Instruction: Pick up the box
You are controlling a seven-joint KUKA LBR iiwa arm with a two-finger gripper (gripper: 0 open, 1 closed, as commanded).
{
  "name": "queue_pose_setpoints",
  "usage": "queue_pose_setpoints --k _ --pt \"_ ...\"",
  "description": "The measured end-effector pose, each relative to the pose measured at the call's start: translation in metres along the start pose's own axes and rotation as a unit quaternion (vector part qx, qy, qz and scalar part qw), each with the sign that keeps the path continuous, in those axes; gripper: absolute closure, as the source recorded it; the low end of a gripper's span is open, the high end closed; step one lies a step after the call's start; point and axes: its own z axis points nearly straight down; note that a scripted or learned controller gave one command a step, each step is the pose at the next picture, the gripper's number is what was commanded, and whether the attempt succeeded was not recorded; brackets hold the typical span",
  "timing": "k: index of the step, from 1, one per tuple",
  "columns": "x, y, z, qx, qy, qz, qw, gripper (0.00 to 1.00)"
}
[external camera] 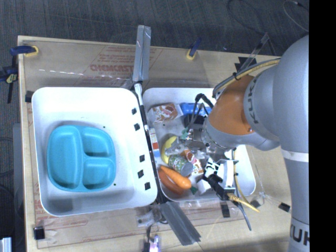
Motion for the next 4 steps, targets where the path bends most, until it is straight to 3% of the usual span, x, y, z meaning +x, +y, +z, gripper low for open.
queue_pose_setpoints --k 1,2,3,4 --pt "0.0 0.0 0.0 0.0 0.0 0.0 1.0 0.0" --pt "0.018 0.029 0.009 -0.007 -0.006 -0.074 0.9972 0.0" --pt "0.018 0.034 -0.004 -0.013 -0.007 -0.077 0.9969 1.0" --pt "-0.05 0.015 0.007 -0.013 -0.001 -0.103 0.9946 1.0"
